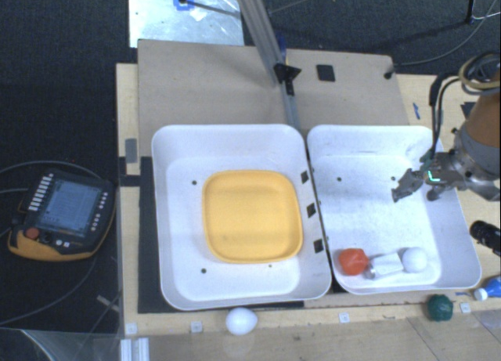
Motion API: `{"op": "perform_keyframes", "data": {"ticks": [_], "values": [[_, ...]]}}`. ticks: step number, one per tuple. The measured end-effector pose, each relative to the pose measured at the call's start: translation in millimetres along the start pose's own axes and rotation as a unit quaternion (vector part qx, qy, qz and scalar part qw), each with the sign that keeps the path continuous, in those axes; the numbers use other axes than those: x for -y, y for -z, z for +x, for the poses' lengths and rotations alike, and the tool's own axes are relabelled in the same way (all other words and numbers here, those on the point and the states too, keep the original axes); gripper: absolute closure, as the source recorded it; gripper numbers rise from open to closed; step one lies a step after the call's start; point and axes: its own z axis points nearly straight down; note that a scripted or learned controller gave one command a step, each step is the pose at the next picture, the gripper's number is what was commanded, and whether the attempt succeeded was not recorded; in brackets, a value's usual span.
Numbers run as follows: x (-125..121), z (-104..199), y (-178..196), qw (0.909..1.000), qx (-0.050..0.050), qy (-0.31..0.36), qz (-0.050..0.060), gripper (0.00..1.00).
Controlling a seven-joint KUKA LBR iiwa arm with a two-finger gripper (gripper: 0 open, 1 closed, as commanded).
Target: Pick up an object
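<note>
So the stuff worth grabbing sits along the near edge of the right-hand bin (pixel 391 144): a small red-orange object (pixel 351 261), and touching it on the right, a white piece with a round knob end (pixel 398 261) — looks like a little white toy or bottle, hard to say which. Both lie flat on the bin floor, nothing lifted yet.

The gripper (pixel 409 187) hangs over the same bin, further back and near the right wall, well apart from those two. Nothing is between its fingers, and whether they're spread or pinched together I honestly can't tell at this angle — it's a dark blob with a green light next to it.

The left bin (pixel 168 195) holds a yellow square plate (pixel 253 215), lying flat in the middle. A white egg-shaped thing (pixel 241 321) and a dark green ball (pixel 439 307) sit on the bench in front of the bins.

My read: the pick hasn't really started. The whole approach, descent, grasp and lift is left to do.
</note>
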Motion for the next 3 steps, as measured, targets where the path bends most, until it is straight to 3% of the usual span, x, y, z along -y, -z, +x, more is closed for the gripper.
{"op": "perform_keyframes", "data": {"ticks": [1, 3], "values": [[0.0, 0.0, 0.0, 1.0, 0.0, 0.0, 0.0, 0.0], [-6.6, 1.6, -96.2, 1.0, 0.0, 0.0, 0.002, 0.0]]}}
